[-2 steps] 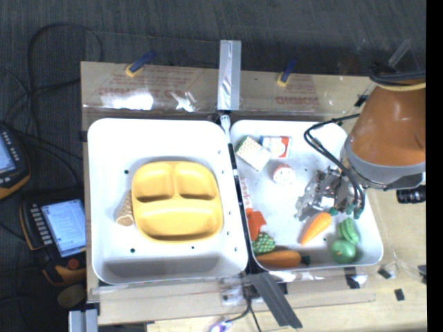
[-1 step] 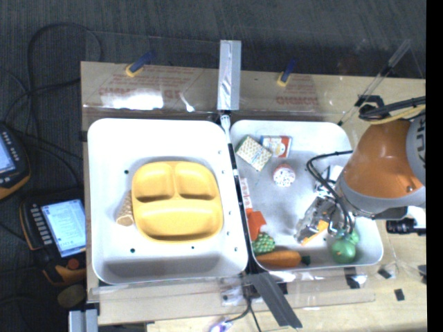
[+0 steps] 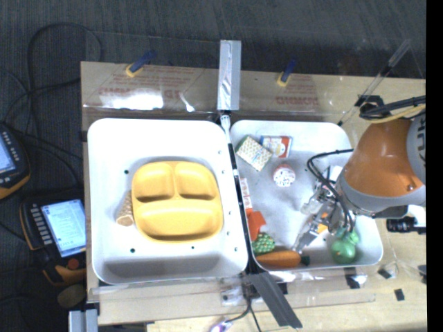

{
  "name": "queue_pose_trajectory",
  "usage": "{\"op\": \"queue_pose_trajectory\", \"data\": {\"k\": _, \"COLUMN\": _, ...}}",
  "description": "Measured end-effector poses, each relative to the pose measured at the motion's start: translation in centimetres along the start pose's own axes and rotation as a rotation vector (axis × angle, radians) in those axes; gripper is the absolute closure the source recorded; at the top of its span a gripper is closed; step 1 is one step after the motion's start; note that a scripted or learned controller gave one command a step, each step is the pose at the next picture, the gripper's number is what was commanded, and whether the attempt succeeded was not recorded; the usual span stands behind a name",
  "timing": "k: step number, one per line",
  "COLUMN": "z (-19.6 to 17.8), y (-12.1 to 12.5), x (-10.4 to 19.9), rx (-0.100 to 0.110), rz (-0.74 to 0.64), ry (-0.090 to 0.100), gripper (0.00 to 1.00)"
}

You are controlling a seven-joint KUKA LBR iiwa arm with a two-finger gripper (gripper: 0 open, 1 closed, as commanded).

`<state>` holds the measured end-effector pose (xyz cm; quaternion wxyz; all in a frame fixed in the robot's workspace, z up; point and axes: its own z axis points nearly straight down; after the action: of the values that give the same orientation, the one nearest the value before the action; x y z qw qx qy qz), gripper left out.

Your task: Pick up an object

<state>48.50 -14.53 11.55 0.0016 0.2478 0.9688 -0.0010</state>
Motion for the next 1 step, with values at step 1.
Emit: {"op": "queue_pose_trajectory", "data": {"k": 1, "z": 2.62, "y": 6.13, "x": -9.35, "rx": -0.001, "rz": -0.155, "ry": -0.007, "gripper": 0.00}}
